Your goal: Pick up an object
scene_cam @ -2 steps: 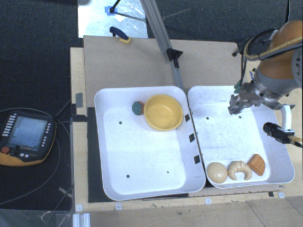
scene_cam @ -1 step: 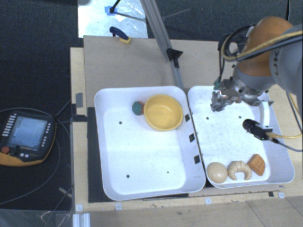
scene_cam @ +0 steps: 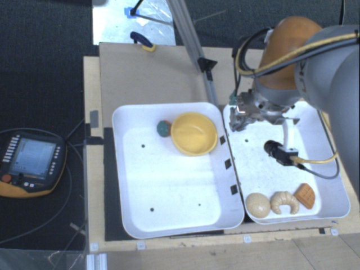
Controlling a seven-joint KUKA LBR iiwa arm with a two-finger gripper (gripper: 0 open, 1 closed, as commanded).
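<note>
Camera view: croissant [scene_cam: 285, 202] lies well below hand [scene_cam: 239, 117].

The bench [scene_cam: 146, 72] is a pale wooden board with a tan cardboard-coloured sheet laid across its upper part, well out to the left of the tool. Dark carpeted floor [scene_cam: 45, 49] surrounds the bench on the left and along the top. A bright, glaring patch of light [scene_cam: 121, 10] falls on the floor beyond the bench's far edge, up and to the left of the tool. A grey metal pole [scene_cam: 188, 30] slants down across that patch and ends just left of the tool. A yellow-and-black teach pendant [scene_cam: 31, 162] with a lit screen lies on the floor far to the left, its cable [scene_cam: 76, 129] trailing toward the bench.
</note>
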